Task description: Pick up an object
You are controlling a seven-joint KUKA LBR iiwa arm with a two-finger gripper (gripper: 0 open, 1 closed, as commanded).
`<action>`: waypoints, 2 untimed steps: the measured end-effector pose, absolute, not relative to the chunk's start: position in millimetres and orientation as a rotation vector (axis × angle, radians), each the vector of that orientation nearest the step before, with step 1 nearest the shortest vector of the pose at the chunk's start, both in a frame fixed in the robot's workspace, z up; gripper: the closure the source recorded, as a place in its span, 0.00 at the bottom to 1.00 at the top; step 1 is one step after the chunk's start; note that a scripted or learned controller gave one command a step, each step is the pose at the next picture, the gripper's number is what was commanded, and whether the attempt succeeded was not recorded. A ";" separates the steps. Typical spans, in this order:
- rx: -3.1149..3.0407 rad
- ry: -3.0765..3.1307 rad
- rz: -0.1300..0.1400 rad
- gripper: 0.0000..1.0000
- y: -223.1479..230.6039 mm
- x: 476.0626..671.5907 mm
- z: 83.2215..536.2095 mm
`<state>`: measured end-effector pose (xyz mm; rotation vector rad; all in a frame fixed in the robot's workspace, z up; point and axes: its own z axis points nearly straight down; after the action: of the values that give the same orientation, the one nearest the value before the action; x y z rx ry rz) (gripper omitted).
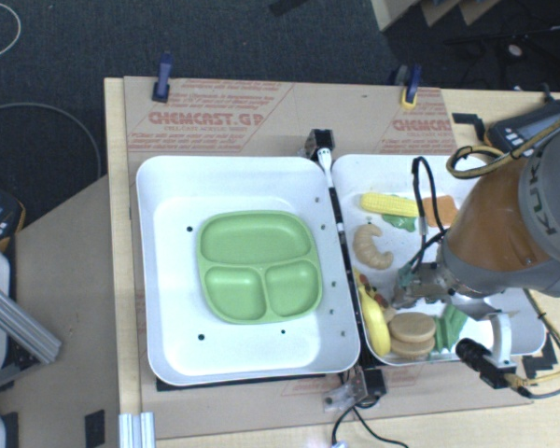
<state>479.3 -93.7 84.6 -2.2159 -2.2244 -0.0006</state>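
Observation:
The right bin (347, 177) holds several toy foods: a yellow corn cob (390, 203), a tan croissant (371, 247), a yellow banana (376, 321), a round tan burger-like piece (413, 335), a green piece (451, 326) and an orange piece (441, 211). My gripper (407, 289) hangs low over the front half of this bin, just above the burger-like piece and right of the banana's top end. The wrist's body hides the bin floor to the right of the gripper.
The left bin (168, 203) holds a green divided plate (259, 264). A black cable (418, 194) loops from the arm over the right bin's middle. Blue clamps (161, 79) hold the board at the back edge.

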 end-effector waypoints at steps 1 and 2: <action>-2.212 -2.243 -0.020 1.00 45.0 530.3 191.1; -2.227 -2.230 -0.022 1.00 24.4 479.4 378.8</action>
<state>479.4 24.4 378.8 -2.2266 -2.2305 -0.0222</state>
